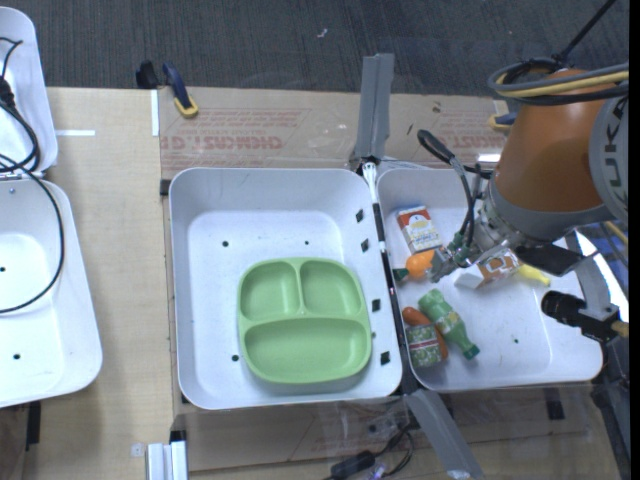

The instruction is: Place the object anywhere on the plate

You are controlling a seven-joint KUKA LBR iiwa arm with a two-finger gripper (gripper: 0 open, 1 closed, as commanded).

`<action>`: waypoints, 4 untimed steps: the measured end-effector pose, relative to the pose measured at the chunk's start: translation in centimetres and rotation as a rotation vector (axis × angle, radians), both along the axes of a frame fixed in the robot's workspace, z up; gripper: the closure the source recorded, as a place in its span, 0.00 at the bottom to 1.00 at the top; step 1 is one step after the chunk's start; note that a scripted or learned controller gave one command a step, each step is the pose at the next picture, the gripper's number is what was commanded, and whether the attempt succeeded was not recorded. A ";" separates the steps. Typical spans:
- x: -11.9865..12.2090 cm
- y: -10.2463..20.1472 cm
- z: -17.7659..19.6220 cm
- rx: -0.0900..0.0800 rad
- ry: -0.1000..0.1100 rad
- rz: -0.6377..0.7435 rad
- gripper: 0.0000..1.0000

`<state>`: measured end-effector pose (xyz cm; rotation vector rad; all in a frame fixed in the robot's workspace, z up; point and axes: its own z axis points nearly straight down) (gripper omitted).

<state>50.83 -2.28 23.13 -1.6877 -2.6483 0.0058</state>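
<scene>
Presently, green plate [303, 321] in left bin [200, 268], gripper [468, 256] low in right bin [560, 353], grip state unclear, small carton [496, 267] at its 3 o'clock, green bottle [448, 321] at 6 o'clock.

We see the green three-compartment plate [303, 320] lying flat toward the left bin's [200, 268] front right corner. A small white-and-orange carton [492, 267] sits tilted in the right bin [560, 358], near its centre.
</scene>
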 end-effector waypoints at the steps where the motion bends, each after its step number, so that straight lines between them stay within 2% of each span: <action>1: -3.1 2.1 -2.8 0.001 0.000 -0.096 1.00; 2: -1.5 8.6 -4.1 0.000 -0.001 -0.084 1.00; 3: -3.0 5.8 3.0 0.000 -0.002 -0.130 1.00; 4: -3.1 8.8 -2.5 0.001 0.001 -0.020 1.00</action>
